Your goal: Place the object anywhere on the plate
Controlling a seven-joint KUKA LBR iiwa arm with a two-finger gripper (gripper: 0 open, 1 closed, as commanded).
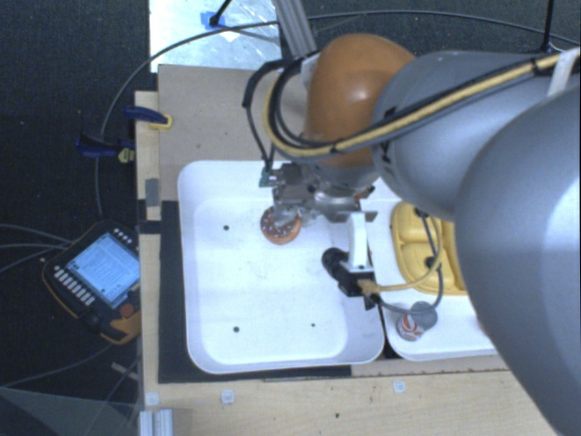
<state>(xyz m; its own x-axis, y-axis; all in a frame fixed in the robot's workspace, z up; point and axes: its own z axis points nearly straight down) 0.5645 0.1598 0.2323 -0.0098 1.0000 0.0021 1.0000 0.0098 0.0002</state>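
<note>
While hanging low over the left bin (209, 334), tool (289, 209) sits right on top of small round brownish object (280, 227), directly above it, maybe touching. Cannot tell grip state, wrist blocks it. Object resting in upper middle of left bin, roundish, no clear long axis. Yellow plate (413, 243) off in right bin (449, 345), mostly hidden under grey arm (472, 116), well apart from object, across the divider between bins. Key relation: object straight below tool, plate to the right toward arm base. Judging next move needs firm pinch, lift, then carry rightward over bin wall. Risk: no real hold, object slips off. Small round grey-red thing (416, 321) near plate, black cable plug (343, 275) dangling between.
</note>
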